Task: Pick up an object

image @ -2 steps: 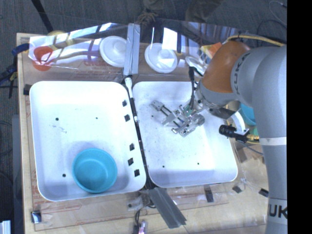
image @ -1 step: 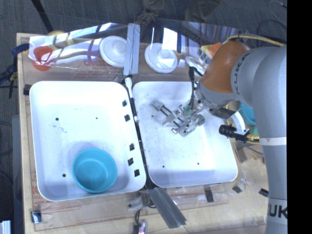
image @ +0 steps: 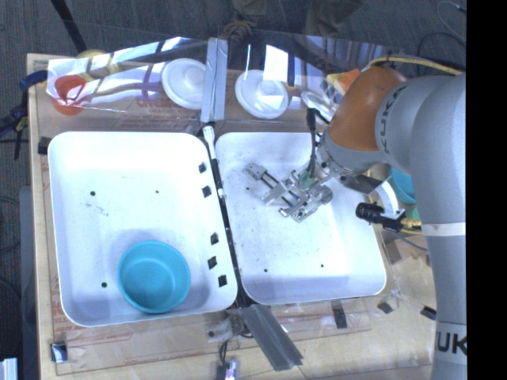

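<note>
Round blue bowl point(image: 154, 276), smooth and glossy, sits in left white bin point(image: 79, 165).

bowl point(image: 154, 276): turquoise blue;
bins point(image: 119, 153): white (a few dark specks);
arm point(image: 432, 133): grey, orange band;
gripper point(image: 279, 187): silver metal

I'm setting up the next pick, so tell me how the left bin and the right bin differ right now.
The left bin holds a blue bowl near its front, while the right bin has no bowl. The gripper hangs over the right bin, with the arm reaching in above it; nothing hangs over the left bin. Both are shallow, white and set side by side.
</note>
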Controlling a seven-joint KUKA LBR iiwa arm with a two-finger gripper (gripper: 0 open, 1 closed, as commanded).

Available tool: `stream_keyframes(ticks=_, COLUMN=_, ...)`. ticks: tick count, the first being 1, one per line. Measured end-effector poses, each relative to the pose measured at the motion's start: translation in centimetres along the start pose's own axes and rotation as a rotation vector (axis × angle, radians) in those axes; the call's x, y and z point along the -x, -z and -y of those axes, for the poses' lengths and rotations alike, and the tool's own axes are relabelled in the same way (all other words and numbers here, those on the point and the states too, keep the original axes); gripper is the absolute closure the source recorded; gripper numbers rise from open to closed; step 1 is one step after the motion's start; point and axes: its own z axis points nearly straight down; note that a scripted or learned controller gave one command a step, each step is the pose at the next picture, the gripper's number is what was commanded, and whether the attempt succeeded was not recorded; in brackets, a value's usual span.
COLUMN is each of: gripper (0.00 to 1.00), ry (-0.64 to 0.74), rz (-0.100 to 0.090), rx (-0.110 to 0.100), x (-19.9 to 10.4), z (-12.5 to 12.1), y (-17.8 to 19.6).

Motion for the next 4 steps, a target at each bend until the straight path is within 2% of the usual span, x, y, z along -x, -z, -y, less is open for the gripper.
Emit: stream_keyframes(ticks=4, gripper=0.00, ry=0.000, rz=0.000, rx=0.000, x=0.00, z=0.00, y=0.00)
